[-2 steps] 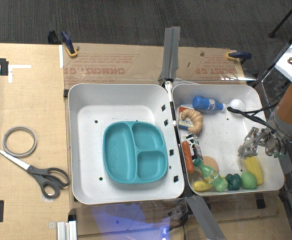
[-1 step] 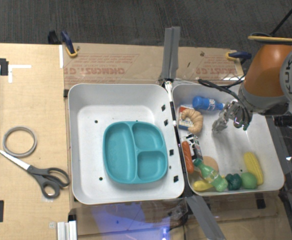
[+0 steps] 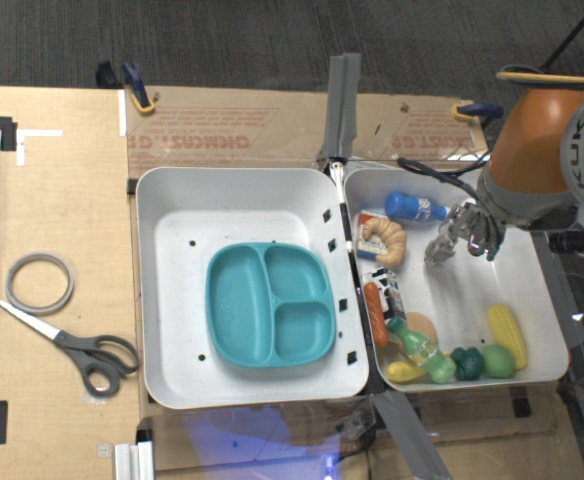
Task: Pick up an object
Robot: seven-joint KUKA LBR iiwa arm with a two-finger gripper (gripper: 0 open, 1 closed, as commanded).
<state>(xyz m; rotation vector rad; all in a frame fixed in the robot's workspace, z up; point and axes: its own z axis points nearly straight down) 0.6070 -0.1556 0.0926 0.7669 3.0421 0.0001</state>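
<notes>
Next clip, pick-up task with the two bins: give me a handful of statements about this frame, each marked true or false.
1. The teal divided plate lies in the left bin. True.
2. The claw holds the corn cob. False: the corn lies in the right bin, apart from the claw.
3. The blue bottle lies in the right bin. True.
4. The scissors lie inside the left bin. False: they lie on the bench, left of it.
5. The tape roll sits on the teal divided plate. False: it lies on the bench.

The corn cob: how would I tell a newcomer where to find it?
Start at the right-hand white bin, the one the gripper hovers over. Follow its right wall toward the near corner, where toy foods cluster. The corn cob is the long yellow ridged piece lying just above the round green fruit.
</notes>
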